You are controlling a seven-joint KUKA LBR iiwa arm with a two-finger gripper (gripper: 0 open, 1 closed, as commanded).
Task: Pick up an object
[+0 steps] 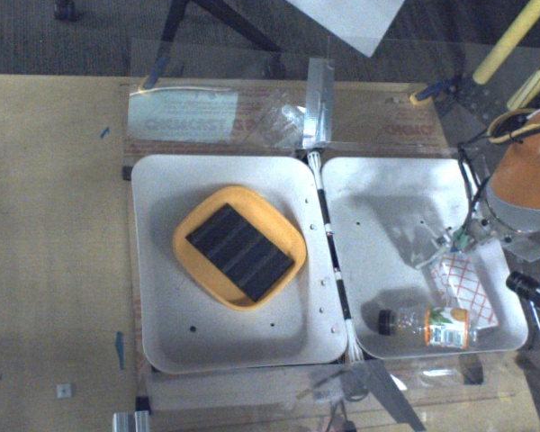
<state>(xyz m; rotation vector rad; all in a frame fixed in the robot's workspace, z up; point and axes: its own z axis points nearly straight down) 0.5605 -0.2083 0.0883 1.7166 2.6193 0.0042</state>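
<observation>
Now, end effector low in the right bin, fingers state not possible to tell, just above a red-checked paper, with a small bottle lying near, and a yellow tray in the left bin.

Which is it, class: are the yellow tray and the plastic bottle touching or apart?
Apart. The camera view shows the yellow tray in the left bin and the plastic bottle in the right bin.
</observation>
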